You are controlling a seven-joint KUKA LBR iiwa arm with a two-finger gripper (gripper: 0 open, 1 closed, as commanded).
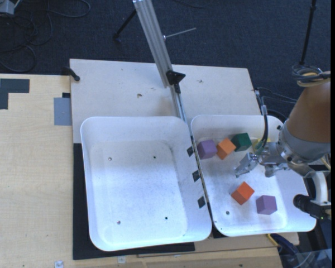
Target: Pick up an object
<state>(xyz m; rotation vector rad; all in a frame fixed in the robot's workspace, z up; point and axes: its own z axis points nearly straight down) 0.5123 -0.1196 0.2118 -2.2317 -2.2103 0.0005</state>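
Note:
Several small blocks lie in the right bin (279, 223). A purple block (206, 148), an orange block (226, 148) and a dark green block (241, 141) sit in a row near its far left side, with a bit of yellow (257, 145) just right of the green one. Nearer the front lie an orange-red block (243, 192) and a second purple block (266, 204). My gripper (247, 165) hangs over the middle of this bin, between the row and the orange-red block, touching none of them. Nothing is seen in its grasp.
The left bin (95, 149) stands beside the right one, with a divider carrying black clips (196, 175) between them. A slanted aluminium post (156, 43) rises behind the bins. My arm's grey and orange body (312, 121) covers the right bin's right edge.

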